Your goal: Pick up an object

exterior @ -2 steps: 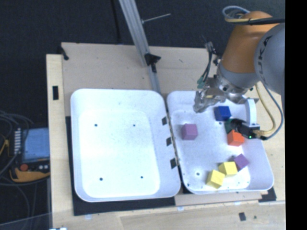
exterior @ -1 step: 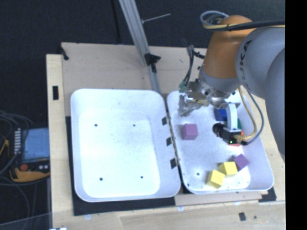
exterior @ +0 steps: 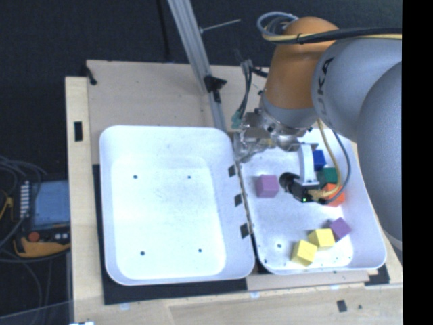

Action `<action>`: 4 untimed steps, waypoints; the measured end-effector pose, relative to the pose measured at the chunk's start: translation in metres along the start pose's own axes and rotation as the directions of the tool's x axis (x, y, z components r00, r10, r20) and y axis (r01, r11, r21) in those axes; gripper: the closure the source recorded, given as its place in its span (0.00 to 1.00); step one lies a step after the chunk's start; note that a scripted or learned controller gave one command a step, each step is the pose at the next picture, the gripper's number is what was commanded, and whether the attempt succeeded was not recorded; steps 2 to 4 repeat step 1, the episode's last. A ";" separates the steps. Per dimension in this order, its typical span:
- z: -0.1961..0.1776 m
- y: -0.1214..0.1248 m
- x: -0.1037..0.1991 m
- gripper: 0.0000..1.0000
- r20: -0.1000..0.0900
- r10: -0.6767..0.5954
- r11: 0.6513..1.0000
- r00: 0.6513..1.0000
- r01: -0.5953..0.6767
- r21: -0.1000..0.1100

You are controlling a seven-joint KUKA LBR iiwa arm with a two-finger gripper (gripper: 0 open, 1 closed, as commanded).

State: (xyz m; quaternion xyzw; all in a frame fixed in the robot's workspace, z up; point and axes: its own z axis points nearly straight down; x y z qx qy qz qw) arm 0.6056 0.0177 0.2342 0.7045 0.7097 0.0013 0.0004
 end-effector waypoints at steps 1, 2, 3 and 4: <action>0.008 -0.001 0.052 1.00 0.001 0.004 1.000 1.000 -0.004 0.004; 0.008 -0.001 0.052 1.00 0.001 0.004 1.000 1.000 -0.004 0.004; 0.008 -0.001 0.052 1.00 0.001 0.004 1.000 1.000 -0.004 0.004; 0.008 -0.001 0.052 1.00 0.001 0.004 1.000 1.000 -0.004 0.004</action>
